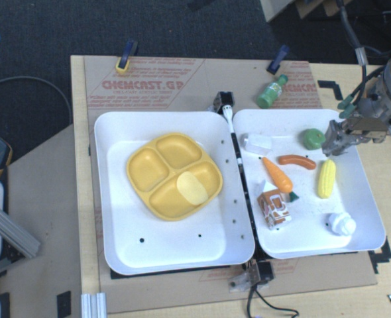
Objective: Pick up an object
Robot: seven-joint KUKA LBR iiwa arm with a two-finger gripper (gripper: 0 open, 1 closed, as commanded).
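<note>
The right bin [368, 204] holds a green lump [311, 138], a red-brown sausage [296, 161], a carrot [277, 175], a corn cob [326, 178], a brown and white box [275, 208], a white bottle-like piece [342, 224] and a clear white packet [256, 142]. My gripper [336, 144] hangs over the bin's upper right part, just right of the green lump and above the corn cob. Nothing is visibly held in it.
The left bin [116, 230] bears a yellow divided plate [157, 171] with a pale yellow disc [192, 189] in one section. A small green bottle [271, 93] lies on the board behind the right bin. Clamps [124, 57] sit at the board's far edge.
</note>
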